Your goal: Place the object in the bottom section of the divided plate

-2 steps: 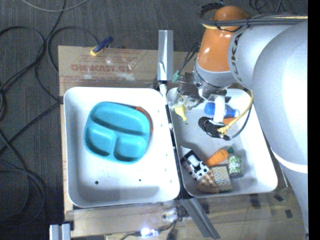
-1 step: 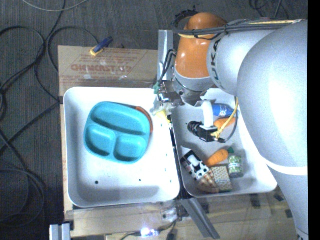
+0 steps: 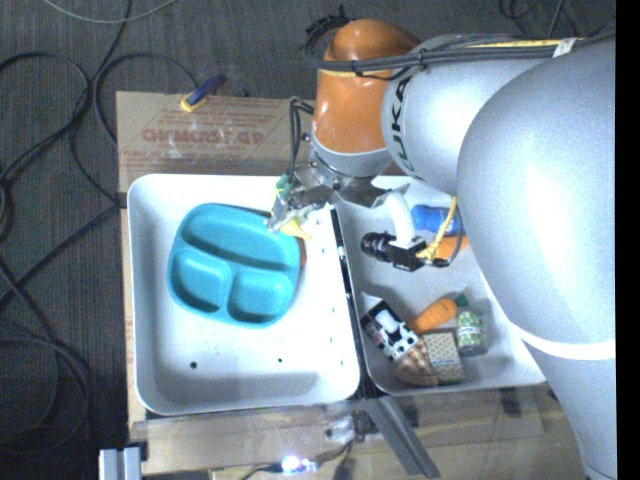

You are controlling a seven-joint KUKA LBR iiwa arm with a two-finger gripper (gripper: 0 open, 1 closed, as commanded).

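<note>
A blue divided plate (image 3: 225, 258) lies in the left white bin (image 3: 200, 368), with one large section toward the back and two smaller ones toward the front. My gripper (image 3: 284, 211) hangs over the plate's back right rim, close to the wall between the bins. A small yellow object (image 3: 293, 228) shows at the fingertips, and the fingers look shut on it. The object sits just above the plate's edge, partly hidden by the gripper.
The right bin (image 3: 520, 368) holds a black-and-white item (image 3: 392, 334), an orange carrot-like piece (image 3: 437, 315), a green item (image 3: 469, 331), a checkered brown item (image 3: 436, 359) and a blue item (image 3: 433, 218). The arm covers that bin's right side. A cardboard sheet (image 3: 200, 133) lies behind the left bin.
</note>
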